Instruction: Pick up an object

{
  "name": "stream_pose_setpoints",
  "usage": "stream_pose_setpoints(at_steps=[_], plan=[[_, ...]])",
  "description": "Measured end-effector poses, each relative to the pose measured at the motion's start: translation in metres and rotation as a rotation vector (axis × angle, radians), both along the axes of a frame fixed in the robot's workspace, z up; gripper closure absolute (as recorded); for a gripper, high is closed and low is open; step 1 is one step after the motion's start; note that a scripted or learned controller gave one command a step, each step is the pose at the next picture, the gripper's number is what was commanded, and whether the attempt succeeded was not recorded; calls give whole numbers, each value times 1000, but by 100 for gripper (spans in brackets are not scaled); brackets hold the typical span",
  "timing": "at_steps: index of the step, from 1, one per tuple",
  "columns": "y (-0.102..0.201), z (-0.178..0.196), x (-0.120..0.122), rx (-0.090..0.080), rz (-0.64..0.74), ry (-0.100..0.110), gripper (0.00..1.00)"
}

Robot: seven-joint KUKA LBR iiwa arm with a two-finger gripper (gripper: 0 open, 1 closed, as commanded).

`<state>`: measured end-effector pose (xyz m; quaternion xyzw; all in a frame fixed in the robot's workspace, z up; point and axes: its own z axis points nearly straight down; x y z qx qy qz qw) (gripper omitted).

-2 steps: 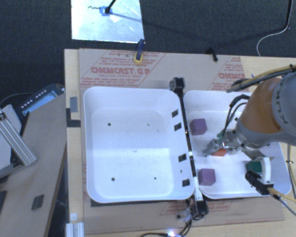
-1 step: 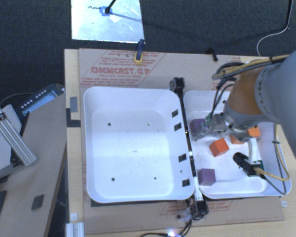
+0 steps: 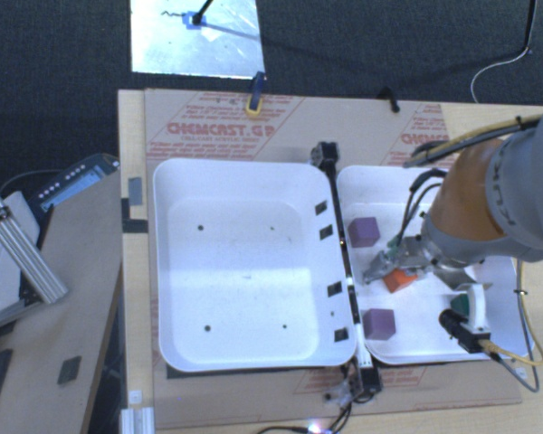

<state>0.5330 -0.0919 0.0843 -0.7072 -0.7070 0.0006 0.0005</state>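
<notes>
The arm reaches in from the right of the frame over the right bin (image 3: 407, 351). Its jaws (image 3: 389, 268) sit low at the bin's centre, just above an orange block (image 3: 399, 281); whether they grip it cannot be told. One purple block (image 3: 363, 231) lies toward the upper left of this bin, another purple block (image 3: 379, 324) near its lower left corner.
</notes>
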Motion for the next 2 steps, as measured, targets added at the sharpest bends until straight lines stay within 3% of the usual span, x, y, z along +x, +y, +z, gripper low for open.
stream_pose_setpoints(at_steps=[1,2], plan=[[1,12,3,0,3,-6,100],[68,106,75,1,14,-17,100]])
